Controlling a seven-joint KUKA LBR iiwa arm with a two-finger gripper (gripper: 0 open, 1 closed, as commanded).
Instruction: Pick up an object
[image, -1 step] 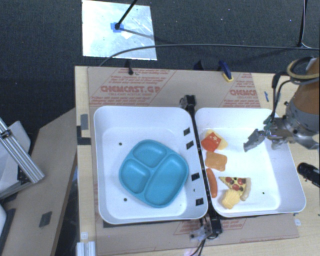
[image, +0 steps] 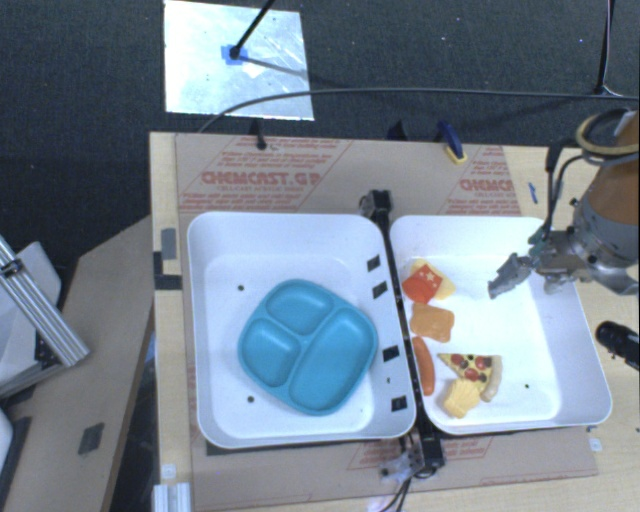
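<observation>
Over the right bin (image: 575, 395), the tool (image: 505, 280) is blurred; its grip state is unclear.

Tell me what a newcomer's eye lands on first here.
First, the big blue plate with three compartments, lying in the left bin. Next, the small cluster of toy food along the left side of the right bin, with the pincer hanging over that bin's upper part.

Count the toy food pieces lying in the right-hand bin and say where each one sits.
5, all along the left side of the right bin: red piece at top, orange piece below, sausage by the divider, pizza slice beside it, yellow piece lowest.
</observation>
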